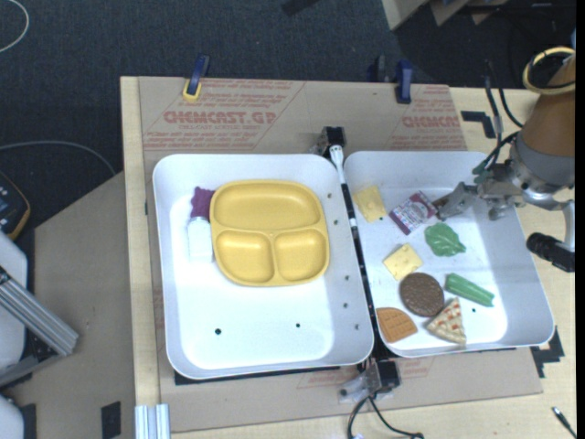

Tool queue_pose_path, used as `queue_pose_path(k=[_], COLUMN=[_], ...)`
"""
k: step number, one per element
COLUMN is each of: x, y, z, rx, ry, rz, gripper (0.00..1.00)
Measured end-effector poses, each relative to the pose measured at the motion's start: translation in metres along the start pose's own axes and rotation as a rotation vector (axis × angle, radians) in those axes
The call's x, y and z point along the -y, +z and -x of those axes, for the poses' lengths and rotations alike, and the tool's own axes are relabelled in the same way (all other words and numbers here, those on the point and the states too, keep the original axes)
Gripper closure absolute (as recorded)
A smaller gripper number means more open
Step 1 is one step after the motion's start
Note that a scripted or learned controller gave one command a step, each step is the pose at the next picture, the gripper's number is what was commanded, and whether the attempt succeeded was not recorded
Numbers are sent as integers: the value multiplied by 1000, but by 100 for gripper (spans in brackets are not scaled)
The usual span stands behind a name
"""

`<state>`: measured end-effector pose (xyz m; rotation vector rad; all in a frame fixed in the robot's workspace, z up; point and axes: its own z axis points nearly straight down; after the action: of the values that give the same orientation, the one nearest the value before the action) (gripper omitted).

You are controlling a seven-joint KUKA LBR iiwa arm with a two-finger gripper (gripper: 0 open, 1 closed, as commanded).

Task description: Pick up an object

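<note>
While the grey arm with its orange band reaches in from the right of the camera view, its gripper (pixel 450 205) hangs low over the upper part of the right shallow white bin (pixel 521 282), its tip just beside a small red-and-white wrapped packet (pixel 412 211). Whether the jaws are spread or closed I cannot tell; nothing can be seen held by them.

Any of the toy foods in that right bin could serve as the task's thing. Near the divider lies a pale yellow cheese-like wedge (pixel 370 203), with a second pale yellow square piece (pixel 401 262) lower down. A green leafy lump (pixel 444 240) sits just below the gripper, and a long green pod-shaped piece (pixel 470 290) lies further toward the front. At the front are a round brown cookie-like disc (pixel 421 294), an orange ridged cracker-like piece (pixel 395 324) and a pizza-slice wedge (pixel 449 323).

Across the divider, the left shallow white bin (pixel 265 337) holds a yellow three-compartment plastic tray (pixel 271 230), with a purple item (pixel 201 201) and a small white bottle-like object (pixel 198 241) along its left side. Both bins rest on a cardboard-covered tabletop (pixel 137 245).

By my judgement the pick is not yet done: every object lies on the bin floor, and closing on one and lifting it remain.
</note>
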<state>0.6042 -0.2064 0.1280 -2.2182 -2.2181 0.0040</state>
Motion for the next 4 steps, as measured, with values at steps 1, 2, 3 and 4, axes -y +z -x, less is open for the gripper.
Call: queue_pose_path(k=[1, 2, 3, 4], x=[0, -1, -1, 1], y=[46, 32, -32, -84], z=[-1, 0, -2, -12], rx=[0, 2, 4, 4], ry=[0, 0, -1, -2], rz=[1, 7, 11, 13], gripper=[0, 100, 100, 100])
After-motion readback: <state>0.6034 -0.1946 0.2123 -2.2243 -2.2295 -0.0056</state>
